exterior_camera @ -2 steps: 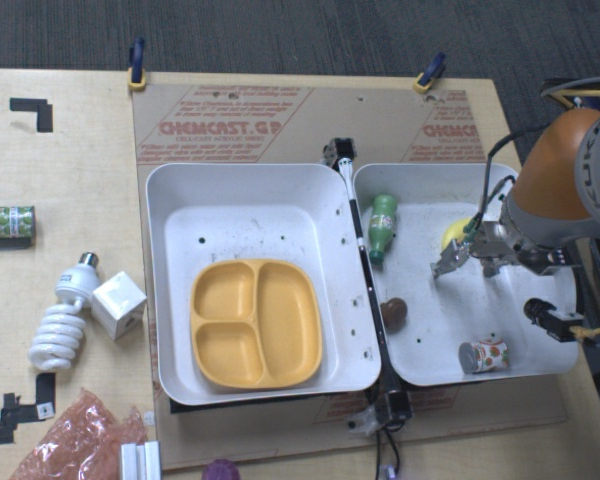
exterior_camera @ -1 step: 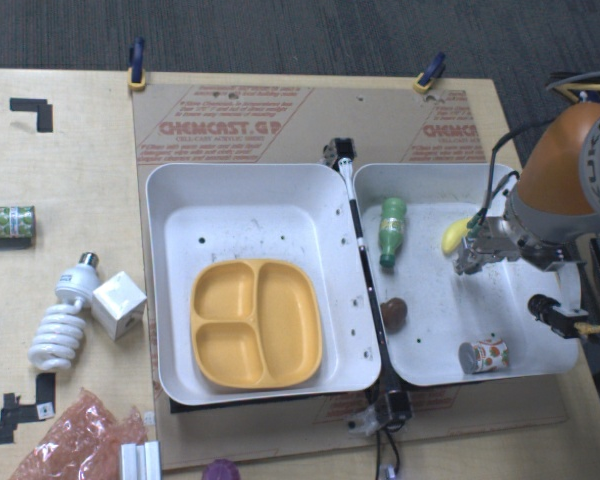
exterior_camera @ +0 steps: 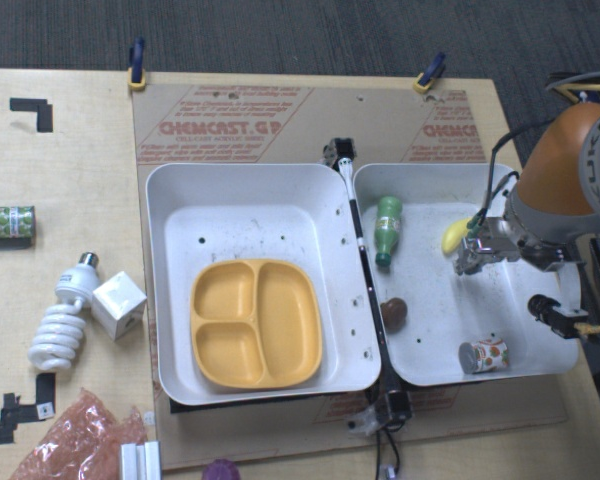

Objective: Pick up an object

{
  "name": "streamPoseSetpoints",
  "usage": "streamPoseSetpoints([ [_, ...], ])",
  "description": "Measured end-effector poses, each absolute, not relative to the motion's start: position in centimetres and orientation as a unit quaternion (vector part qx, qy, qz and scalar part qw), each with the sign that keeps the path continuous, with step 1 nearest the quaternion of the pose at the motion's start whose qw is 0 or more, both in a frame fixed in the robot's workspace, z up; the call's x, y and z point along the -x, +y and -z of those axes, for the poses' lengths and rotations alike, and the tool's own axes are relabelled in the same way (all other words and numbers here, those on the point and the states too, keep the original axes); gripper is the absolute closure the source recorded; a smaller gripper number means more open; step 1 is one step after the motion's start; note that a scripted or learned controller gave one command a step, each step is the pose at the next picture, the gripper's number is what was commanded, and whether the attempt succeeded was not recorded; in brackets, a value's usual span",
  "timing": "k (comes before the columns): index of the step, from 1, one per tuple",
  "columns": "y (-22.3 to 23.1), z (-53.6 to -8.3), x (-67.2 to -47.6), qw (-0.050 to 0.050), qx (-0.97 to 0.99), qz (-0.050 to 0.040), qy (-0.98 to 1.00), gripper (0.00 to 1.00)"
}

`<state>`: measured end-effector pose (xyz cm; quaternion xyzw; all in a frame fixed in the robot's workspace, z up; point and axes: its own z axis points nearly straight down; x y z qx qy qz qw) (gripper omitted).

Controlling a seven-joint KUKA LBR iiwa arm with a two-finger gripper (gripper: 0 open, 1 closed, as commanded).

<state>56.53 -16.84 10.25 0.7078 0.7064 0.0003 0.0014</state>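
Resting on brown board, two white bins.

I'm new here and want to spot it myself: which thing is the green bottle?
Find the right-hand white bin. Along its left wall, near the far end, lies the green bottle, slim, with a pale label. Its neighbours differ: a brown round lump below it and a yellow object beside the gripper.

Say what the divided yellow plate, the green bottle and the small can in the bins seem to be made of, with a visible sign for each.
Divided yellow plate: probably moulded plastic, matte, uniform colour with soft rounded ridges.
Green bottle: likely plastic, slightly glossy, with a paler label band.
Small can: apparently metal with a printed wrap; its end looks grey, though it is too small to be sure.
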Motion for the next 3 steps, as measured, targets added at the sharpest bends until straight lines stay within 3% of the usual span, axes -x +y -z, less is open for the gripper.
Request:
streamPoseSetpoints([
  [1,-18.2,-9.3,-64.2,0.001,-0.706,0.0,0.708,0.0],
  [2,-13.5,-9.3,-65.9,0.001,-0.706,0.0,0.708,0.0],
  [3,-10.6,-9.2,-54.1,0.0,-0.708,0.0002,0.706,0.0],
])
